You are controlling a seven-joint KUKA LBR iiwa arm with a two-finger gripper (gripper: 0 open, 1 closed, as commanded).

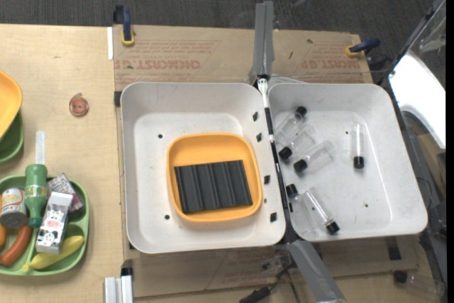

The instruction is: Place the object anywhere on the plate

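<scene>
Looking down, you saw the orange plate [211, 145] already carrying a black ribbed block [213, 186]; the tool's state I could not tell.

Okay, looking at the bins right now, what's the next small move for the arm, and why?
Probably reach into the right bin and come down over one clear vial, the one lying apart from the rest. All vials lie in that bin, while the yellow plate in the left bin bears a dark ridged slab.
</scene>
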